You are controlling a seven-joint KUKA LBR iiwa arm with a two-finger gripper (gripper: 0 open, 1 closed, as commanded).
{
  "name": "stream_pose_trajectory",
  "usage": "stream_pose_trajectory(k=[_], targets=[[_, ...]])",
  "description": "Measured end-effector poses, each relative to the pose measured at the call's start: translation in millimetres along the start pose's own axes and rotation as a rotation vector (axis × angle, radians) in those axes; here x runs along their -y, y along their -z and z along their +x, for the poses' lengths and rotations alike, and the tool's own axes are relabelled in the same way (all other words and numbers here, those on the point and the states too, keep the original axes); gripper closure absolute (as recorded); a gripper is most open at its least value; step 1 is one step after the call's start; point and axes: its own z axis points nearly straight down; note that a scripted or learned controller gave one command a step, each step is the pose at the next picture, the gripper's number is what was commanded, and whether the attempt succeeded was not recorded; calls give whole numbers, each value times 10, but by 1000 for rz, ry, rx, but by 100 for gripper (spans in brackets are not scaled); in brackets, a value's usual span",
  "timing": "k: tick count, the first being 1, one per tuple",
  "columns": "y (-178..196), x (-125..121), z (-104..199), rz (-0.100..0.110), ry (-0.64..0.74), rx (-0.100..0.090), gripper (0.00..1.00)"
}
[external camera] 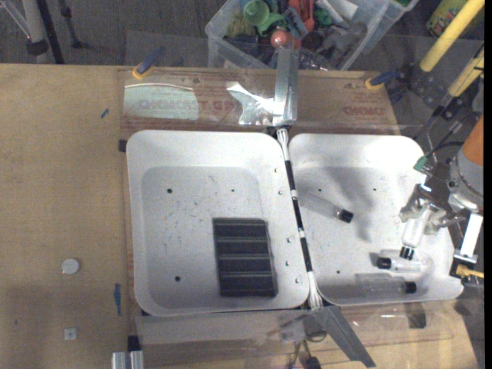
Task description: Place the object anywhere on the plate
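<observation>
The gripper (419, 220) hangs at the right bin's (361, 156) right edge, just over the clear black-capped tubes (393, 263) in its near right corner, likely to fetch one for the black plate (244, 256) by the left bin's (154, 206) near edge; whether it is open or holds anything I cannot tell.

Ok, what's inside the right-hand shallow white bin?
The shallow white bin holds a clear black-capped tube near its left side, and a second tube and a third tube by its near wall. The gripper covers the floor beneath it.
</observation>
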Motion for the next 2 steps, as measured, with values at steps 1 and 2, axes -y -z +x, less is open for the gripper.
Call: stream_pose_trajectory(k=[1, 2], targets=[[-194, 621, 522, 3, 140, -1, 100], [-191, 858, 1436, -1, 86, -1, 100]])
